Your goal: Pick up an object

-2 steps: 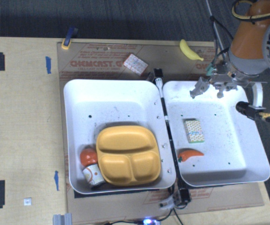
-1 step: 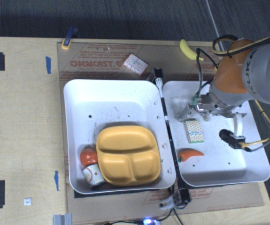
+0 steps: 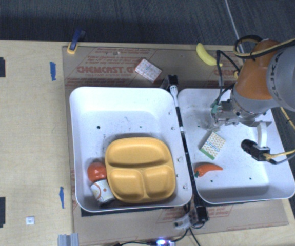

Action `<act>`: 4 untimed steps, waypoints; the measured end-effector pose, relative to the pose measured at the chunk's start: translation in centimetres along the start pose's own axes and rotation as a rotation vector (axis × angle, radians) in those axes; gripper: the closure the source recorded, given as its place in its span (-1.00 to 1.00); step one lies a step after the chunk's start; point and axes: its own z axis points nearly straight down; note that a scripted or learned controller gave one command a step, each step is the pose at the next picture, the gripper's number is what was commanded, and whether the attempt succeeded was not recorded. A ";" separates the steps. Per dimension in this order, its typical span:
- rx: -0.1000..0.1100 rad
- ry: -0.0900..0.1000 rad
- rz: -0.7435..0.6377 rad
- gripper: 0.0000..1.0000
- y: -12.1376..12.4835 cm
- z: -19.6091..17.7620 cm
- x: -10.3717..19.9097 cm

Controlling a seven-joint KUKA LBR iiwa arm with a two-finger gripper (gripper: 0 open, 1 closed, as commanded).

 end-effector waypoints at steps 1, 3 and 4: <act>0.000 0.000 0.000 -1.00 0.0 0.0 0.0; 0.003 0.002 -0.001 -1.00 -12.8 1.0 1.1; -0.002 0.001 0.000 1.00 -12.7 0.0 1.1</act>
